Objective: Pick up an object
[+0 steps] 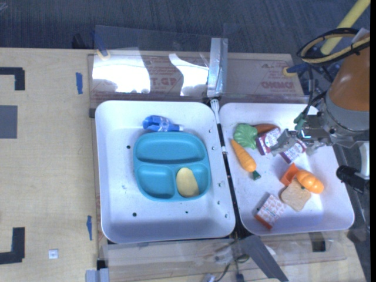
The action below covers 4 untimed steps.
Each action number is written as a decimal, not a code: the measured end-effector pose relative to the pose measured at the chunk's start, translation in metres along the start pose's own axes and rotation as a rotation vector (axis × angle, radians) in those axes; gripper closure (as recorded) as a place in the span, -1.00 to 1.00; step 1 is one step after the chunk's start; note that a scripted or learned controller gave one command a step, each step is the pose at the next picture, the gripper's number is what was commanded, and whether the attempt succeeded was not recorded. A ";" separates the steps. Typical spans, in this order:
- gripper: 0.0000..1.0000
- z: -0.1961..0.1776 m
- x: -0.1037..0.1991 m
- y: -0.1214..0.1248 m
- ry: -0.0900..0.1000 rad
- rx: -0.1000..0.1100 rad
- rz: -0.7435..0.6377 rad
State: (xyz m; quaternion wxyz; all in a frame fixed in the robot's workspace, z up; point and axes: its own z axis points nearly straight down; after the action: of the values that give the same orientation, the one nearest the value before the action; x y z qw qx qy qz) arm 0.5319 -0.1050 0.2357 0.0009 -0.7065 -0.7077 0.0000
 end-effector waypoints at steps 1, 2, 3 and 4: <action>-1.00 0.124 -0.001 0.038 -0.004 -0.019 -0.179; -1.00 0.143 0.000 0.090 -0.007 -0.008 -0.227; -1.00 0.150 -0.070 0.077 -0.006 -0.004 -0.226; -1.00 0.149 -0.075 0.019 -0.003 -0.005 -0.160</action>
State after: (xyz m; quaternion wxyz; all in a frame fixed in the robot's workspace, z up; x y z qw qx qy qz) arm 0.5510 -0.1803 0.0868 -0.0019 -0.6476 -0.7620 -0.0006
